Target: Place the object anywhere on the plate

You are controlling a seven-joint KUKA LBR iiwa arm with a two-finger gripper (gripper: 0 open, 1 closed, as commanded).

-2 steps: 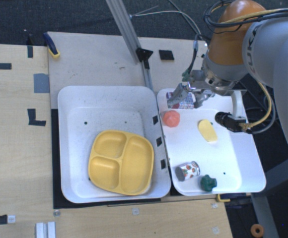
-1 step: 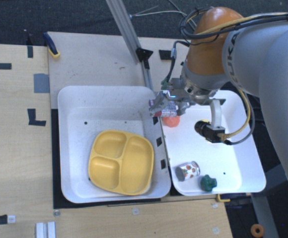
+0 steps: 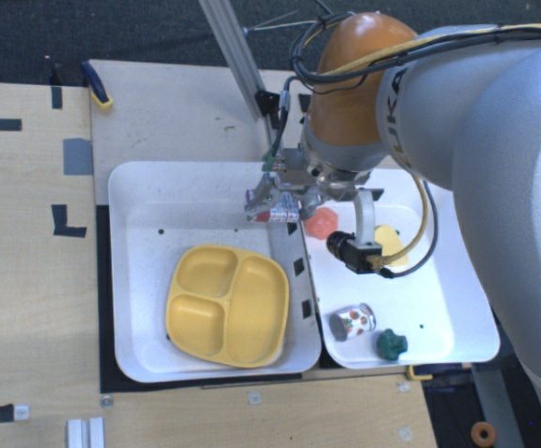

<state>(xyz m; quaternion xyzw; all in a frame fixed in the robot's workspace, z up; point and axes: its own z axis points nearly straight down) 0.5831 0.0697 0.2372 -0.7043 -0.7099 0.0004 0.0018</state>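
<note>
A small reddish object [image 3: 283,215] sits at the end effector [image 3: 280,205], above the divider between the two bins; whether the fingers clamp it or stand apart, I cannot tell. The yellow divided plate [image 3: 228,305] lies in the left bin [image 3: 135,250], near and below it. In the right bin [image 3: 457,325] rest a pink piece [image 3: 323,223], a yellow object [image 3: 388,244], a patterned cup [image 3: 353,321] and a green toy [image 3: 391,344]. The bins sit on the table [image 3: 28,250].

A robotics lab: an industrial arm [image 3: 457,101] over a taped plywood bench [image 3: 28,250], loose cables [image 3: 280,21], white bins [image 3: 135,213].
</note>
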